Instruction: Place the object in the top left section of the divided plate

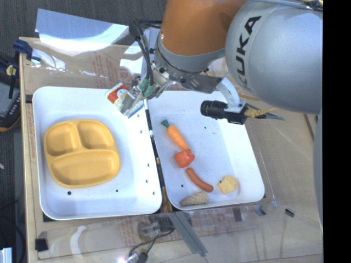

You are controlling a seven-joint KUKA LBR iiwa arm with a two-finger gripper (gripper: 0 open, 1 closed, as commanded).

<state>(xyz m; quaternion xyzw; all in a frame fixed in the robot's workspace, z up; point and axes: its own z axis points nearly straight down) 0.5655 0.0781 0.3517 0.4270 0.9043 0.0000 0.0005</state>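
Divided plate (82, 152) lies below-left of the pincer (129, 103).

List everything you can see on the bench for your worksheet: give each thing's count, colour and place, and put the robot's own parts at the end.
bins: 2, white, side by side on the bench
plate: 1, yellow, three sections, left bin
carrot: 1, orange with green top, right bin, upper middle
red piece: 1, red, right bin, just below the carrot
sausage: 1, red-orange, right bin, lower middle
tan piece: 1, tan, right bin, front edge
yellow piece: 1, pale yellow, right bin, lower right
red-and-white thing: 1, far edge of the left bin, beside the pincer; too small to identify
pincer: 1, metal, over the far right corner of the left bin
arm: 1, grey with orange band, reaching in from the right
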